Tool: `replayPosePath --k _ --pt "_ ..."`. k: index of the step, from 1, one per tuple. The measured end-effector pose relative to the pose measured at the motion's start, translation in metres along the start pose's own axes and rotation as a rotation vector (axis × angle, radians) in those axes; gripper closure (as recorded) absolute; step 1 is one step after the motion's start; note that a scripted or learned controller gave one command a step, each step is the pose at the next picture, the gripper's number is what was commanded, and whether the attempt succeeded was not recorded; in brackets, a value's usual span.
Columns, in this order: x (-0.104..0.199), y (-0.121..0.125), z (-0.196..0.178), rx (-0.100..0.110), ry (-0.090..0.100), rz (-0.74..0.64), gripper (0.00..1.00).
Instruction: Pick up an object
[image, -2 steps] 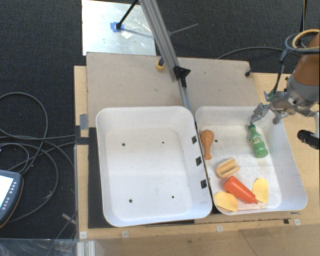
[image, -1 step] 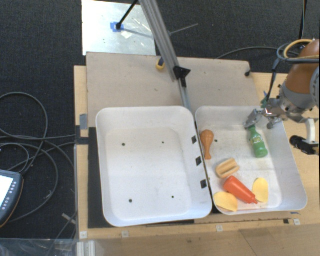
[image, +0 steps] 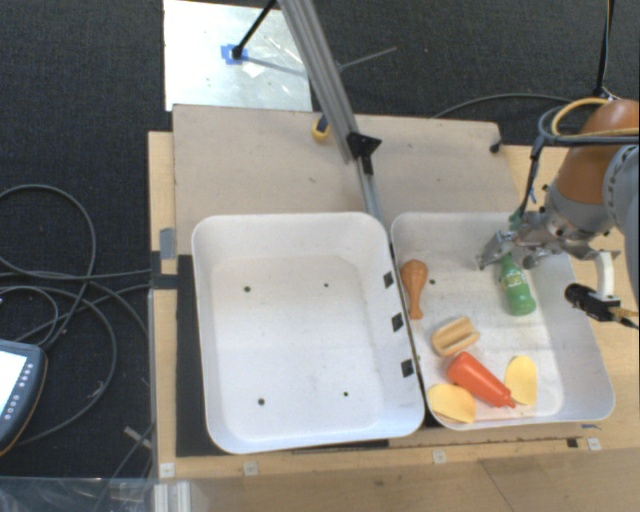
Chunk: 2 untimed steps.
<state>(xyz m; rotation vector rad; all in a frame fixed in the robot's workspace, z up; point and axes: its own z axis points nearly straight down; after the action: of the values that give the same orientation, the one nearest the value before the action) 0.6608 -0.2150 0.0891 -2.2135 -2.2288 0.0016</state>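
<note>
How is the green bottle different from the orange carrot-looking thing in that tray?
The green bottle lies near the far end of the right bin, just under the robot's hand; the orange carrot lies near the bin's front edge, away from the hand. The bottle is stubby and points front to back; the carrot is longer, tapers to a tip and lies slantwise. The carrot touches the yellow pieces; the bottle lies apart. Both are toy foods lying flat.

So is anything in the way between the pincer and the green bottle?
Nothing visible is. The pincer sits right above the top of the green bottle in the right bin. The hot dog and carrot lie nearer the front.
</note>
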Motion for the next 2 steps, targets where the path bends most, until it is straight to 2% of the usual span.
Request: replayPosePath --k 1,2 --pt "-0.001 0.002 -0.015 -0.007 -0.003 -0.004 1.0" --pt "0.003 0.003 -0.08 -0.01 -0.003 0.0 1.0"
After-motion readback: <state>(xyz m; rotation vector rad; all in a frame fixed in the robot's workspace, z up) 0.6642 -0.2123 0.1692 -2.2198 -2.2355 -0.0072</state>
